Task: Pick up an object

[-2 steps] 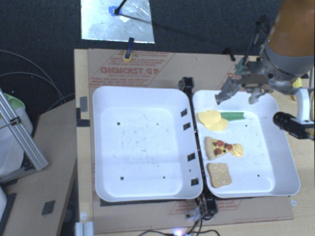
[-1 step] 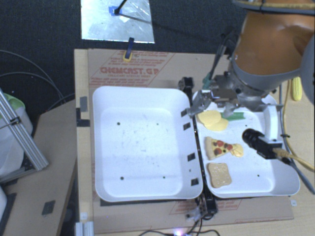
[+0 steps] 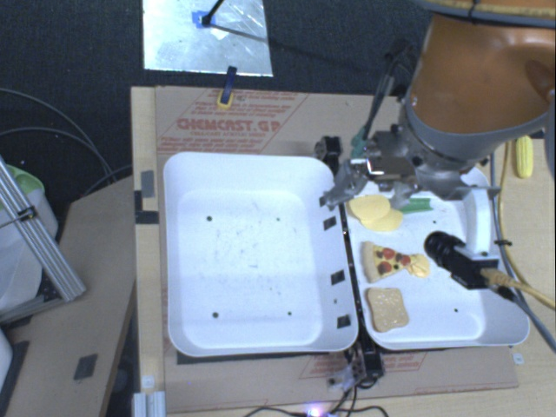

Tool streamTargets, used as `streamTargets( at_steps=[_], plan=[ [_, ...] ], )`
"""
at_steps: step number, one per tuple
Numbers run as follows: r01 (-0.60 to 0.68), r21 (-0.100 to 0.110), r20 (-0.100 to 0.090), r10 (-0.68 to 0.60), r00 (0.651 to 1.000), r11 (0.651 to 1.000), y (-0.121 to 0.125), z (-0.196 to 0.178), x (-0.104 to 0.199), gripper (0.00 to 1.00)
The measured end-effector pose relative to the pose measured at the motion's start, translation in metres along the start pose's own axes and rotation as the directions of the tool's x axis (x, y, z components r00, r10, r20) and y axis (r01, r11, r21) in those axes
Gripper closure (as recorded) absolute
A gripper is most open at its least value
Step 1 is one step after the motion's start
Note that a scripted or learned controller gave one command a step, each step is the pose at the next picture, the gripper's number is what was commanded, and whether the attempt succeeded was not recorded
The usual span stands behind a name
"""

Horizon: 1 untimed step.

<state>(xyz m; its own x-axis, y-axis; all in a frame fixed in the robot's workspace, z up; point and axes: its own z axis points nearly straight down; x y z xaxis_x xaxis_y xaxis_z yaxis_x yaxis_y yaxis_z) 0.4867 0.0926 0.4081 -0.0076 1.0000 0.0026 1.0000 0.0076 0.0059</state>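
In the camera view, the grey and orange arm reaches in from the right, and its gripper (image 3: 343, 189) hangs over the far left corner of the right bin (image 3: 452, 315), close to the wall it shares with the left bin (image 3: 252, 250). Whether the gripper is open or closed cannot be told, and nothing is seen held in it. The objects lie in the right bin. A pale yellow piece (image 3: 380, 213) is just beside the gripper, and a green piece (image 3: 419, 204) is partly under the wrist. A pizza slice (image 3: 393, 261) lies nearer the camera, with a slice of toast (image 3: 387, 309) nearest.
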Motion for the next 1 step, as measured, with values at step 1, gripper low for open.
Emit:
streamTargets(
  at_steps=[1],
  plan=[
    [-0.001,-0.003,0.000,0.001,1.000,1.000,0.0009,-0.0593,0.0169,0.00]
  ],
)
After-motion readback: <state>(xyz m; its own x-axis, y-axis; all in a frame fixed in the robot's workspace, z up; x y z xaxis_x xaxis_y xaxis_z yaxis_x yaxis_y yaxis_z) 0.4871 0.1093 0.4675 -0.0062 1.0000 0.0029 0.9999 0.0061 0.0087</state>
